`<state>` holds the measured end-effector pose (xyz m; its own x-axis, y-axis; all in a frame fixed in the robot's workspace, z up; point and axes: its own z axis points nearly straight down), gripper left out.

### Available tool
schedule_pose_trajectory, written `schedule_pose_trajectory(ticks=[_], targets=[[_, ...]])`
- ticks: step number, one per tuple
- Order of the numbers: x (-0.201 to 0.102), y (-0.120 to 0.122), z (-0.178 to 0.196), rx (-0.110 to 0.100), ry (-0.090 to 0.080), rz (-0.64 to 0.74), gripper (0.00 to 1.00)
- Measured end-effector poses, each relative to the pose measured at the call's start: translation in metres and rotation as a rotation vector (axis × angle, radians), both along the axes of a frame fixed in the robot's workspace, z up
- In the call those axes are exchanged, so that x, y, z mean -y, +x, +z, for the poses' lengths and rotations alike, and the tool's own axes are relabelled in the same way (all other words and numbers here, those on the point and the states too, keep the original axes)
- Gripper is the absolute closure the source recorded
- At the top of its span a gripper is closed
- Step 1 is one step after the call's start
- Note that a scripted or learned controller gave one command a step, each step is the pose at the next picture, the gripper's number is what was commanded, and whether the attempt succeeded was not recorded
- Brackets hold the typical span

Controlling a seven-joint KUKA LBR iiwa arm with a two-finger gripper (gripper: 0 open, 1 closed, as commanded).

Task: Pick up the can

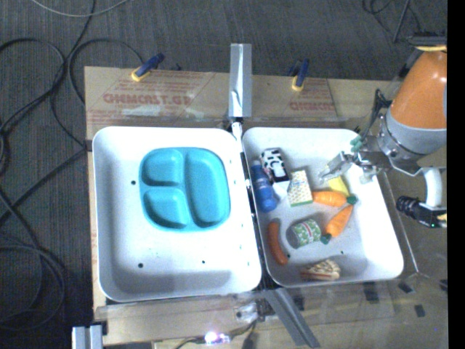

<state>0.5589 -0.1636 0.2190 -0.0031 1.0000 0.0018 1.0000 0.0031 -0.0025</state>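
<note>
The can (pixel 306 232) is small, with a green and red label, and lies on its side near the front middle of the right bin (pixel 378 257). My gripper (pixel 340 166) hangs over the right bin's back right part, above the carrots and well behind the can. Its metal fingers (pixel 333 170) point left and down with nothing between them. The arm's orange band (pixel 425 86) sits at the right edge.
The right bin also holds a blue bottle (pixel 261 186), a black and white toy (pixel 273 163), a pale box (pixel 299 188), two carrots (pixel 336 211), a sausage (pixel 276 241) and a bread piece (pixel 322 270). The left bin (pixel 116 260) carries a blue divided plate (pixel 185 187).
</note>
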Motion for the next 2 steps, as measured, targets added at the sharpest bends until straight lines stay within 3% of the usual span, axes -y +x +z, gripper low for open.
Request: schedule_pose_trajectory(ticks=[1, 2], targets=[[-0.0529, -0.0382, -0.13, 0.012, -0.002, -0.055, 0.0], [-0.0537, -0.0369, -0.12, 0.015, 0.001, -0.055, 1.0]])
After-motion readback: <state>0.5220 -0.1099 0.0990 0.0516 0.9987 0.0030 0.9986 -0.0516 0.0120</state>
